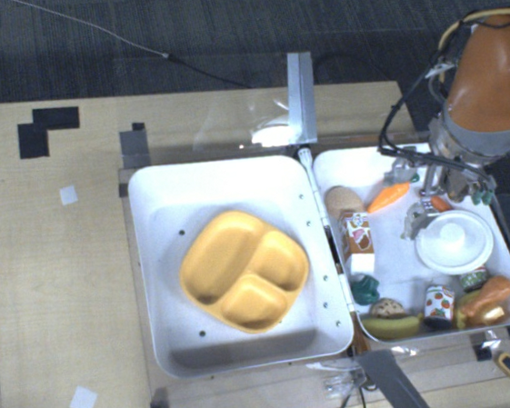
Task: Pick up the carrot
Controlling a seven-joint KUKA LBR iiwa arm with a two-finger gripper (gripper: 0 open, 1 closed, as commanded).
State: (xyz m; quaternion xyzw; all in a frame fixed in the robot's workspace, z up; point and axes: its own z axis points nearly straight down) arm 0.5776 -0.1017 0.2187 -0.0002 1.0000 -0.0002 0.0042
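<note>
The orange carrot [385,199] lies on the floor of the right bin [385,261], near its back, pointing left. My gripper [409,196] hangs just at the carrot's thick right end. One finger [402,173] stands behind the carrot and the other finger [415,220] in front, spread apart, so the gripper looks open. Neither finger is closed on the carrot. The arm's orange band [490,80] rises above the bin's back right corner.
A white bowl [453,242] sits right in front of the gripper. Left of the carrot are a brown bun [344,200] and a small carton [357,235]. A banana [392,325], another carton [438,302] and an orange-brown vegetable [486,302] line the front edge. A yellow divided plate [244,268] lies in the left bin [155,210].
</note>
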